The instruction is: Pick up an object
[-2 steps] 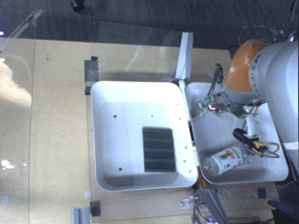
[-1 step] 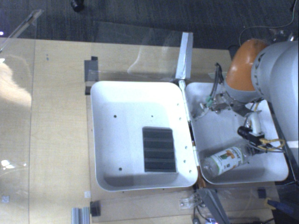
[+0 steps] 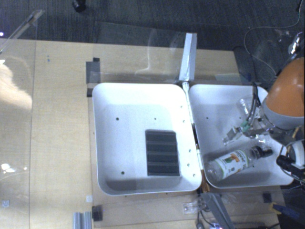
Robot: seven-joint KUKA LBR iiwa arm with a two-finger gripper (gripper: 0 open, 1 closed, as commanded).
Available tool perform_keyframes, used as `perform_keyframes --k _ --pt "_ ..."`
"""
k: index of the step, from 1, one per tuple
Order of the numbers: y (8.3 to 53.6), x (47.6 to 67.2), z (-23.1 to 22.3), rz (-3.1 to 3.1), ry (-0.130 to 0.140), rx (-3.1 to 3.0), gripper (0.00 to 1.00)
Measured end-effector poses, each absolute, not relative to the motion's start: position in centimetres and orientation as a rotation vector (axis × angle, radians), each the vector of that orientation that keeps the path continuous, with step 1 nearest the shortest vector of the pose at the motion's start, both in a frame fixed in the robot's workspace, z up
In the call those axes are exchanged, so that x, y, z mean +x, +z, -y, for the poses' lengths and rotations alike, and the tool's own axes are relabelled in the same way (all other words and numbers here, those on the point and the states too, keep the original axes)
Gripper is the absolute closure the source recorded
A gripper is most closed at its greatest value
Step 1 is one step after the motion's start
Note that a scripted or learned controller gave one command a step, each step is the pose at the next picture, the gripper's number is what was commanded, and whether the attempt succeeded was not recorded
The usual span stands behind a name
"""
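A clear plastic bottle (image 3: 232, 162) with a green and orange label and a black cap lies on its side near the front of the right bin (image 3: 209, 104). A black ribbed rectangular block (image 3: 162, 152) lies flat in the left bin (image 3: 119, 104). My gripper (image 3: 237, 121) hangs low over the middle of the right bin, just behind the bottle and apart from it. Its two metal fingers (image 3: 232, 134) stand spread, so it is open, with nothing between them. The grey arm with its orange band (image 3: 287, 93) comes in from the right.
The two white bins share a raised rim (image 3: 193, 128) between them. A metal bar (image 3: 188, 56) stands behind that divide. Cables (image 3: 290, 163) trail at the right bin's far right edge. Bare wooden bench (image 3: 52, 128) lies to the left.
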State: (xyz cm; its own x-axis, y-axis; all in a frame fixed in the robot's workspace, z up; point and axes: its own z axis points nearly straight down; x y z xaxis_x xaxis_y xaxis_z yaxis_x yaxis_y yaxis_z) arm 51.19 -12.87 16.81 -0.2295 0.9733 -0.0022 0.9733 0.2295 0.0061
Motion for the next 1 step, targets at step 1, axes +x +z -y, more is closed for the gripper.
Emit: perform_keyframes --k 1 --pt "8.96 49.14 14.81 -2.588 0.011 1.757 0.00"
